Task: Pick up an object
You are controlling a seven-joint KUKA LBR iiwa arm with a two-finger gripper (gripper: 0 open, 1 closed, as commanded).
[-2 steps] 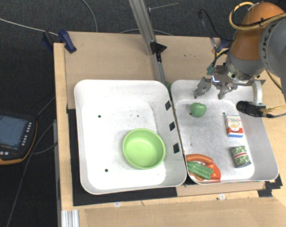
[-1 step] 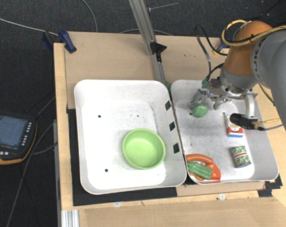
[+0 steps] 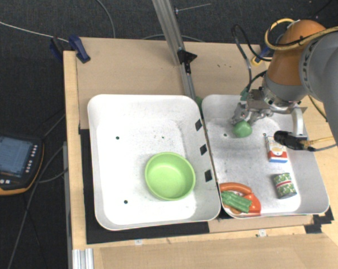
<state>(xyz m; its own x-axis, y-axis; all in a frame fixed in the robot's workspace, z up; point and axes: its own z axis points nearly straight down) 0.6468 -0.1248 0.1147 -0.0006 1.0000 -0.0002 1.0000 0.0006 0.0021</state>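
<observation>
Arm's in from the right, orange band showing above the wrist, and the gripper (image 3: 244, 118) is down low over the back-left part of the right bin (image 3: 306, 203). Right under it sits a small green round obj (image 3: 242, 129), touching or just below the fingertips; can't tell if the fingers are open or closed on it, the wrist blocks the view, so no call on a grasp. Rest of the right bin: a small red-white-blue carton (image 3: 277, 152) near the middle-right, a dark green can (image 3: 284, 185) lying closer to the front, and an orange dish w/ green veg (image 3: 239, 199) at the front-left corner, up against the bin wall. Left bin (image 3: 107, 116) has a light green bowl (image 3: 169, 176) sitting upright toward its front-right. A handheld pendant (image 3: 12, 162) lies on the floor, far left, well apart from the bench.
</observation>
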